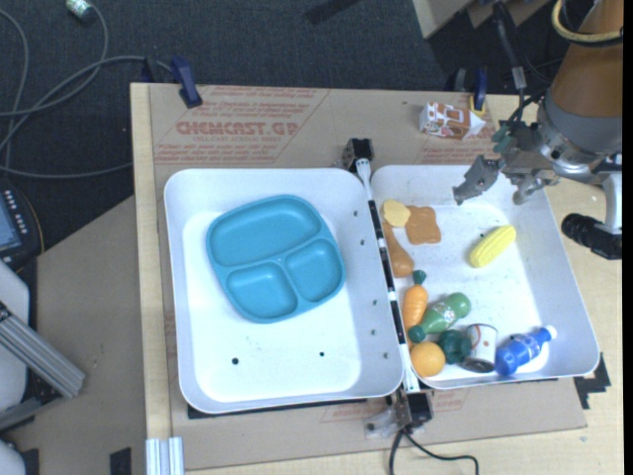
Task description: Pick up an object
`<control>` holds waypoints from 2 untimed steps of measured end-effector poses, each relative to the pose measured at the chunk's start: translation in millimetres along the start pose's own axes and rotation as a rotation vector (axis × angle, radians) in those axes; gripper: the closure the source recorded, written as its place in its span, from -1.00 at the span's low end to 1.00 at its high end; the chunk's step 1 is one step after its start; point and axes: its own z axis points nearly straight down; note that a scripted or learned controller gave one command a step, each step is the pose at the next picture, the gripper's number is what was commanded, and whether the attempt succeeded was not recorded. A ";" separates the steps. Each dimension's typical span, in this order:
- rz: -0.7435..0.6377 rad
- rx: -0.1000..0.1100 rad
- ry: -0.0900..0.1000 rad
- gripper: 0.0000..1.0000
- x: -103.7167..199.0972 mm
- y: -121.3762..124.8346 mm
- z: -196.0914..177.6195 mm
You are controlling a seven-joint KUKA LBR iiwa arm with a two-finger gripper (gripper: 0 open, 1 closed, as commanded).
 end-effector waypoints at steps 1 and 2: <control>-0.003 0.001 0.000 -1.00 24.7 59.5 95.9; 0.000 0.000 0.001 -1.00 24.5 68.5 160.9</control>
